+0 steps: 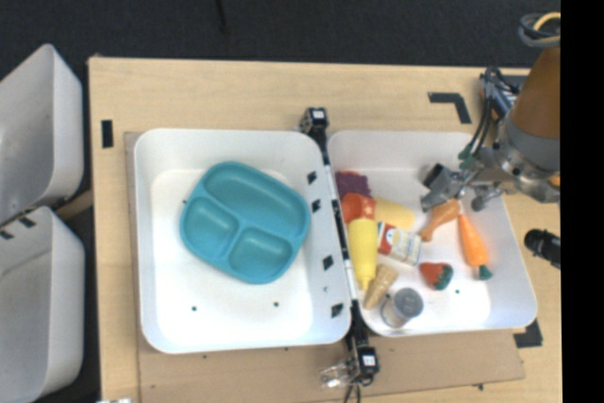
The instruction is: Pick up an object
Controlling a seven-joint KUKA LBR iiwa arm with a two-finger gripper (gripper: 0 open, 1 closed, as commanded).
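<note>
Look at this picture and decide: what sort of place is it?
Probably a robotics lab set up for grasping trials: a wooden bench bears two white bins, the left bin holding a blue divided plate, the right bin toy food, with the gripper reaching in.

No lettering can be read anywhere. The small packet [400,243] in the right bin [510,297] carries a red and white printed label, but its print is too blurred and small to make out.
</note>
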